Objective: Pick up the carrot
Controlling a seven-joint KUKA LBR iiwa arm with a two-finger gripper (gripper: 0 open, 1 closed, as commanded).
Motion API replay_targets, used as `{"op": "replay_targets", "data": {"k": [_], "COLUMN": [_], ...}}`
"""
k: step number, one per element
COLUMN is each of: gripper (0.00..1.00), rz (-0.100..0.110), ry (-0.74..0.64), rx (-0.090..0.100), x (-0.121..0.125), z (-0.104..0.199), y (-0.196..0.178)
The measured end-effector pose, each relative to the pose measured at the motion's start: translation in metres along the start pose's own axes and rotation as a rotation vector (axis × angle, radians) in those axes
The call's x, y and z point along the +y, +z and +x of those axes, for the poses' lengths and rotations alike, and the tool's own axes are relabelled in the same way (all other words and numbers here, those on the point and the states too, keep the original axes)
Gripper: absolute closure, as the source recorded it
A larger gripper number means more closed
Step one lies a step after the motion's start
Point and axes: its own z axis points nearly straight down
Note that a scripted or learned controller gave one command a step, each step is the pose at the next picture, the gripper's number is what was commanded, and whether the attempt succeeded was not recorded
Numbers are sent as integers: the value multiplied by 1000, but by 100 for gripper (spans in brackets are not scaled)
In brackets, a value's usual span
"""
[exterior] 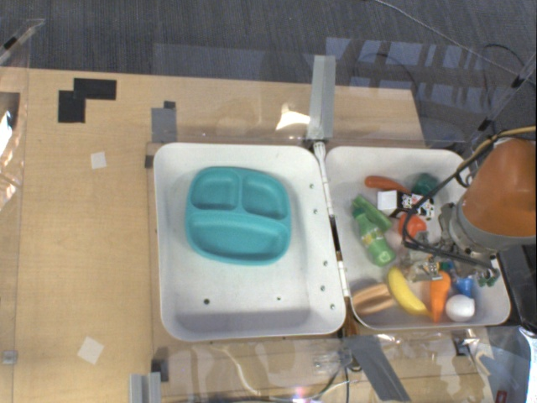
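Two shallow white plastic bins sit side by side on my pale wooden bench (75, 250). The left bin (176, 309) holds a teal plastic plate with three compartments (238, 214), resting a little left of the bin's centre. The right bin (340, 191) is crowded with toy food.

My arm reaches in from the right, its orange band (502, 190) above the right bin's right side. My gripper (445, 254) hangs below it over the clutter; from this angle I cannot tell its state, and nothing shows as held.

The small orange plastic carrot (438, 298) lies near the bin's near right corner, standing roughly upright in the view with its tip pointing toward the near wall. A curved yellow toy banana (405, 292) lies just to its left, a white egg-shaped toy (459, 308) just to its right, and a brown bread-like piece (372, 297) further left. A green plastic bottle (372, 232) and a red pepper-like toy (386, 183) lie farther back.

I judge the carrot light, stiff, smooth and probably slippery, not fragile. Its taper would likely squeeze out of my grip near the tip, so I would take it across the thicker far end, where its neighbours leave slightly more room.
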Motion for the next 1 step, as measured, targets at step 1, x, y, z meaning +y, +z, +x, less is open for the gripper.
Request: {"op": "replay_targets", "data": {"k": [1], "gripper": [0], "rz": [0], "ry": [0], "rx": [1], "x": [0], "z": [0], "y": [0]}}
